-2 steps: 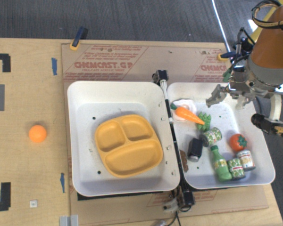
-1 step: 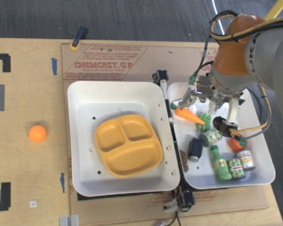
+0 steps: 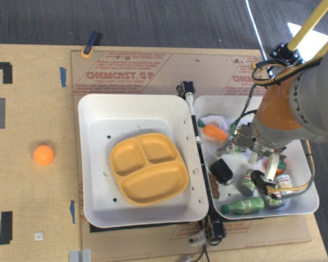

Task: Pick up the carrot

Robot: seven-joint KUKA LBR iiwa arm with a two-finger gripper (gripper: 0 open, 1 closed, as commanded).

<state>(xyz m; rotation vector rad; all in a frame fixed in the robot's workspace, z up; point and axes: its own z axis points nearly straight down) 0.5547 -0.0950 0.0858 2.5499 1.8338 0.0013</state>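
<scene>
The carrot (image 3: 215, 132), a short orange piece with a green end, lies in the upper left part of the right bin (image 3: 311, 201), close to the wall shared with the left bin. My gripper (image 3: 241, 142) hangs below the orange wrist band, low in the right bin, just right of the carrot and slightly nearer the camera. The carrot lies apart from it on the bin floor, over something white.
A yellow divided plate (image 3: 148, 168) lies in the left bin (image 3: 93, 113). The right bin also holds a black block (image 3: 221, 171), a green bottle (image 3: 244, 206) along the front wall and small items at the right. An orange ball (image 3: 44, 155) rests on the bench at far left.
</scene>
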